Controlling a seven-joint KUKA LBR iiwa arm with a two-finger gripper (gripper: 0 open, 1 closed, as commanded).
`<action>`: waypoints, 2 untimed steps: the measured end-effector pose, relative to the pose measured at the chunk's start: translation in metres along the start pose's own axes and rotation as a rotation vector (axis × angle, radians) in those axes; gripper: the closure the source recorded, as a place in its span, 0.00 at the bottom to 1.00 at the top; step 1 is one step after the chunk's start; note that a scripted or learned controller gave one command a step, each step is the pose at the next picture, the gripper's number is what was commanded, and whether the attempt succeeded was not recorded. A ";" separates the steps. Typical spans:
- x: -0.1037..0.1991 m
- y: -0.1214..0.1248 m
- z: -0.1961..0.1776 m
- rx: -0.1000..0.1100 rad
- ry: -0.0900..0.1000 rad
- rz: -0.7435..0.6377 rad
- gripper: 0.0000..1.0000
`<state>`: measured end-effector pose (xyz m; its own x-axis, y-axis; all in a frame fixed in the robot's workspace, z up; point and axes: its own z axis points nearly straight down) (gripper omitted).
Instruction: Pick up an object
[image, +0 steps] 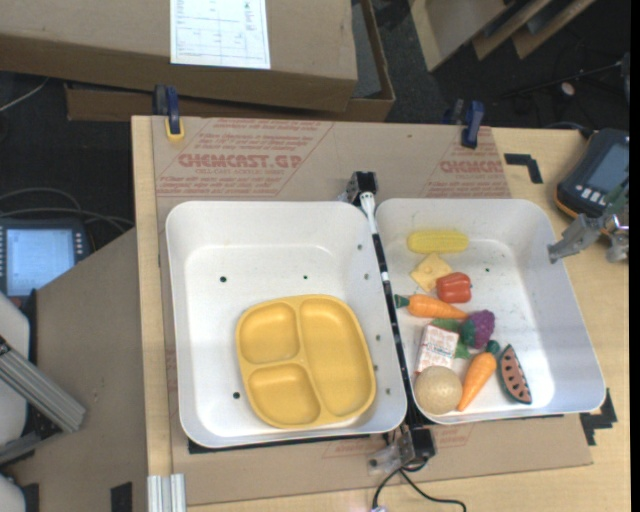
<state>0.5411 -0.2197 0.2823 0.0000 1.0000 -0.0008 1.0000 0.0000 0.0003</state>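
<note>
- The gripper (572, 242) sits at the upper right rim of the right bin (570, 330), above the bin's edge and apart from every toy; whether it is spread or pressed together cannot be told from here
- The corn (437, 241) lies near the back of the right bin, its long axis running left to right
- Just in front of the corn are a cheese wedge (431, 271) and a red pepper (454, 288)
- One carrot (438, 307) lies nearly level, green top to the left, tip pointing right toward the purple grapes (482, 326)
- A second carrot (477, 379) lies on a slant, green top up and right, tip pointing down and left beside the beige ball (437, 389)
- A printed packet (437, 347) lies between the first carrot and the ball
- The watermelon slice (515, 375) lies at the front right, long axis running front to back
- The left bin (200, 260) holds a yellow divided plate (305, 360)
</note>
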 end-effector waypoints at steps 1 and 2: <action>0.078 -0.003 0.126 0.013 0.008 -0.007 0.00; 0.087 -0.037 0.201 0.005 0.004 0.002 0.00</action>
<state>0.5038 -0.1325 0.0812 0.0018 1.0000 0.0036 1.0000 -0.0018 -0.0048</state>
